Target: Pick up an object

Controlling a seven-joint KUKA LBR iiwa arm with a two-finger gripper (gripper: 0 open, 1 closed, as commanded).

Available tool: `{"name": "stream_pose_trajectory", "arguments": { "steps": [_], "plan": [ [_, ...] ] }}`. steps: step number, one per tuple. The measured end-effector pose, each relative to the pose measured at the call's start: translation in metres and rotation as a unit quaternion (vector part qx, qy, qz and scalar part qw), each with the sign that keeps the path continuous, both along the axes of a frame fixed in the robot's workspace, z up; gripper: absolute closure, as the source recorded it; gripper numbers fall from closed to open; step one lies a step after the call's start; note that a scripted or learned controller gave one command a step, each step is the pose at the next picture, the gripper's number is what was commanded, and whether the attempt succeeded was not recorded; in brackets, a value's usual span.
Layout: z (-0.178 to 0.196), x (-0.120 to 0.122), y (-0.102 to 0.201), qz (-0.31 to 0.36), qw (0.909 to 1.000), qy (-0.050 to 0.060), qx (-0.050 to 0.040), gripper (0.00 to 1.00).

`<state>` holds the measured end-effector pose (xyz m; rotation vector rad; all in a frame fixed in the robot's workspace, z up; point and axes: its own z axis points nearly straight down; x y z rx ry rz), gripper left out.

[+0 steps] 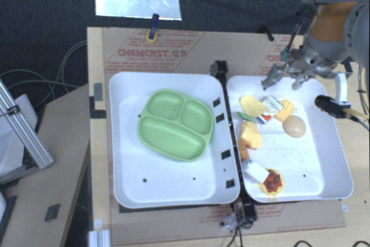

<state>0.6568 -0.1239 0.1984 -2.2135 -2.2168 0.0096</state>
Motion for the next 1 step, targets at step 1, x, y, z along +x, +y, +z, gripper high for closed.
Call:
{"name": "stream_pose_trajectory", "arguments": {
  "steps": [1],
  "plan": [
    [0.0078,0.0029,0.0001,0.001,1.0000,-0.006,-0.0009,0.00]
  ]
}}
